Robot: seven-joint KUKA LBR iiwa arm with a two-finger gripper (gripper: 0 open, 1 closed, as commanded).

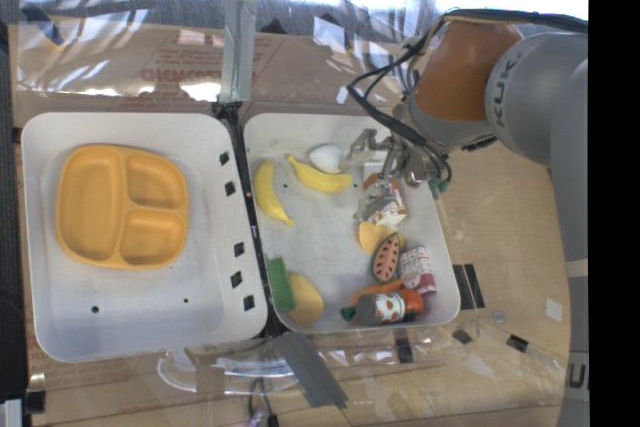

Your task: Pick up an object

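Crumpled packet [383,208] just below fingers [392,177].

The grey arm [530,95], just above and right of the fingers, bears dark letters reading "KU".

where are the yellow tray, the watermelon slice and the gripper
yellow tray [120,205], camera view, on the divider between its compartments
watermelon slice [386,257], camera view, on its red face
gripper [388,173], camera view, between its fingertips
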